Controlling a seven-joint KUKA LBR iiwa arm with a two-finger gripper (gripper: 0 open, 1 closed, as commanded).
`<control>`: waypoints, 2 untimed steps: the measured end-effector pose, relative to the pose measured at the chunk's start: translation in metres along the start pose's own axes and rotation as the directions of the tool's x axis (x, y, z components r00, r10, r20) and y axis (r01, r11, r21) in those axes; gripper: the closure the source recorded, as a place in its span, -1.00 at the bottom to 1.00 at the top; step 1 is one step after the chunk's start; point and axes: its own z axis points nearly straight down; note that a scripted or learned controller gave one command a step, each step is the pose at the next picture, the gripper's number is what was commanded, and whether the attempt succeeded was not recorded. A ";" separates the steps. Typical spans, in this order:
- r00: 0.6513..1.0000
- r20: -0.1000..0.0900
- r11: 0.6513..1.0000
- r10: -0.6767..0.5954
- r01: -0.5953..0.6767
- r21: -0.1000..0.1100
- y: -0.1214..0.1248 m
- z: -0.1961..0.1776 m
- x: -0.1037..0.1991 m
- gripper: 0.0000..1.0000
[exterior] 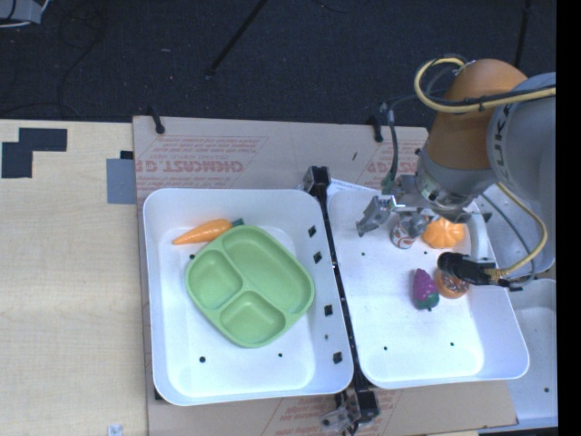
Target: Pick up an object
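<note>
My gripper (388, 227) hangs over the far part of the right bin (427, 352), below the arm's orange band. Its fingers stand apart, open, with nothing between them. An orange rounded object (445, 233) lies just right of the gripper, close to one finger. A purple object with a green tip (424, 288) rests in the bin nearer the front, and a small orange object (452, 286) sits beside it at the right wall. In the left bin (182, 371) lie an orange carrot (202, 232) and a green divided plate (250, 284).
A black divider (331, 280) runs between the two bins. Cables loop from the arm over the right bin's right edge (508, 271). Cardboard (227, 157) lies under the bins, with the wooden bench top (64, 289) to the left.
</note>
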 end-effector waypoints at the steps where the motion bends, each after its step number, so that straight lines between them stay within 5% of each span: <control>1: 1.000 0.000 1.000 0.001 -0.001 0.000 0.007 0.052 -0.005 -1.00; 2: 1.000 0.000 1.000 0.002 -0.002 -0.001 0.007 0.099 -0.003 -1.00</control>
